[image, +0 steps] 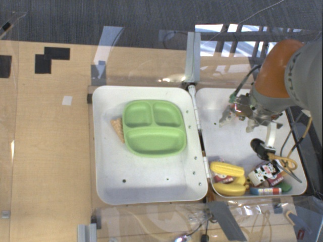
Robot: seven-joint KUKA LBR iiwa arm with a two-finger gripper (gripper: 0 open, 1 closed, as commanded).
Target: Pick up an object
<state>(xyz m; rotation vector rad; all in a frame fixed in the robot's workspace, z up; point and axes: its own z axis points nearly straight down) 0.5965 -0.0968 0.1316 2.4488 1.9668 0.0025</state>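
A: Pincer state?
B: Pincer (236,122) hangs over the far half of the right bin (222,145). Fingers apart, nothing between them.
A: Closest target?
B: Probably the yellow toy (228,177), in that bin's near-left corner, against the wall. From the pincer it lies toward the view's bottom, slightly left. Long axis runs roughly left-right, so grip across the short way.

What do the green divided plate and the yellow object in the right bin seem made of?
Green divided plate: likely moulded plastic, matte; even colour, soft rounded compartment rims. Yellow object: probably plastic too, smooth with faint sheen, though rubber is possible.
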